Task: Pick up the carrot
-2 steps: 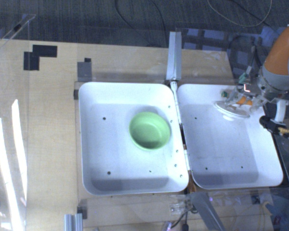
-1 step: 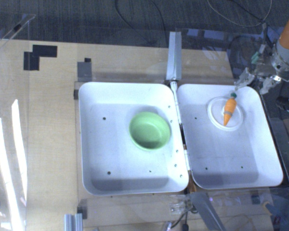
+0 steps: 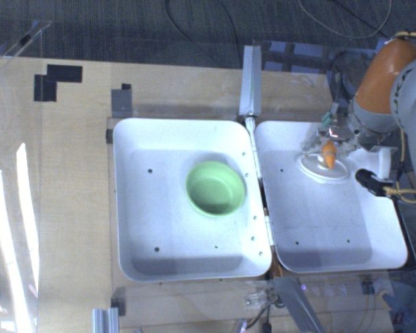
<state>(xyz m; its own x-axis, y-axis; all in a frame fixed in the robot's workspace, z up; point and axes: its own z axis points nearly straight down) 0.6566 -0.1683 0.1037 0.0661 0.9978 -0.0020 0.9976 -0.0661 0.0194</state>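
The carrot [image 3: 328, 153] is orange with a paler tip, lying on a white plate [image 3: 324, 169]. Both bins, left [image 3: 145, 207] and right [image 3: 347, 220], are plain white, dotted with a few small dark spots. The bowl [image 3: 216, 187] is pale green, darker inside its hollow. The table [image 3: 69, 200] is light tan wood grain, with black square marks [image 3: 55, 80] near its far left corner. The arm [image 3: 395, 82] is grey with an orange band. The floor [image 3: 125, 12] beyond is dark grey, crossed by thin black cables [image 3: 215, 9].
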